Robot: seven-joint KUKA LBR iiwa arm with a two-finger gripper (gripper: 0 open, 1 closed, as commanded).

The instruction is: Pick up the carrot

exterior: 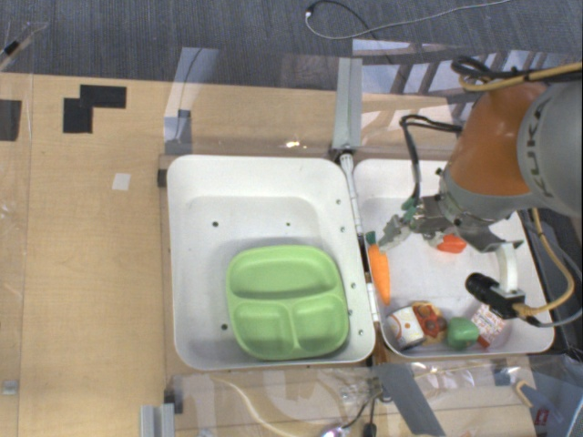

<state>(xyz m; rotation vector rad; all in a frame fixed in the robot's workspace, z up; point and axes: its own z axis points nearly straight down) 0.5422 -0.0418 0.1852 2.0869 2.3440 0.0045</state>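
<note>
The carrot (379, 275) is orange with a dark stub at its top end. It lies lengthwise against the left wall of the right bin (392, 176). My gripper (401, 228) hangs over the middle of that bin, just up and to the right of the carrot's top end and apart from it. Nothing shows in its grasp. The grey arm with its orange band (492, 144) reaches in from the right.
A green divided plate (287, 300) lies in the left bin (246, 189). Along the right bin's front wall sit a small can (406, 327), a green round item (462, 333) and a wrapped packet (493, 320). A small red piece (453, 243) lies beside the gripper.
</note>
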